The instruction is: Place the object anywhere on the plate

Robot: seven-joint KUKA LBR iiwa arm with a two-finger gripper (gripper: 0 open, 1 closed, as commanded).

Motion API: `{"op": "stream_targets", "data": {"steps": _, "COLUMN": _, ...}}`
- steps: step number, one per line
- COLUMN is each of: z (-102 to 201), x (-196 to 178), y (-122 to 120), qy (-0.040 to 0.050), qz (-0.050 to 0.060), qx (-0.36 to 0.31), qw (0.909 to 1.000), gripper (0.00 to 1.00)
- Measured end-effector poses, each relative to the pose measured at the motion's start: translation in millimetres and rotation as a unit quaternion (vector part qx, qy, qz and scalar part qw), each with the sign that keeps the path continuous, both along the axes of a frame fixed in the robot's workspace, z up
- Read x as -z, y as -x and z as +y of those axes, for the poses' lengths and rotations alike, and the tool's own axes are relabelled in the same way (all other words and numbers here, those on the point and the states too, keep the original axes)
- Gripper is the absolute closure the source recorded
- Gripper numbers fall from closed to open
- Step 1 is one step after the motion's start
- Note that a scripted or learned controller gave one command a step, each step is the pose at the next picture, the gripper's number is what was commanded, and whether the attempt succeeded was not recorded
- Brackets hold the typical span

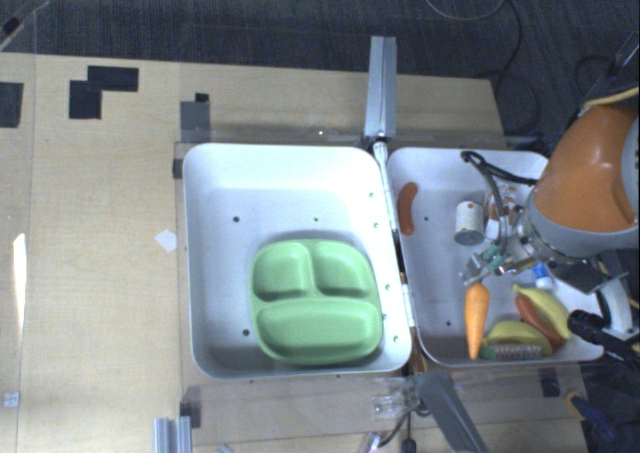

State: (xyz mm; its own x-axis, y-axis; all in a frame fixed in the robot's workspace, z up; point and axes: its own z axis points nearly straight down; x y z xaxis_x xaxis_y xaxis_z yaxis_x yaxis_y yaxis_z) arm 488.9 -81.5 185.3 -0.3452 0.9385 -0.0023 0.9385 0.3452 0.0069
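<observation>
a pale wooden bench holds two white bins. the gripper [497, 259] hangs in the right bin [440, 241], fingers too cluttered to read, perhaps just above the upright-lying carrot [476, 315]; the green plate [316, 300] sits leftward.

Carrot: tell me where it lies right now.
The carrot lies in the right bin, near its front edge, pointing toward the front wall, left of the yellow banana and below the pincer.
</observation>
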Motion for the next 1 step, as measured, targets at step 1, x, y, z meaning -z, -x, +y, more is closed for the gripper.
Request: {"op": "stream_targets", "data": {"steps": 1, "z": 78.3, "x": 0.8, "y": 0.4, "qy": 0.0001, "qz": 0.001, "qx": -0.026, "qw": 0.9997, "gripper": 1.0}}
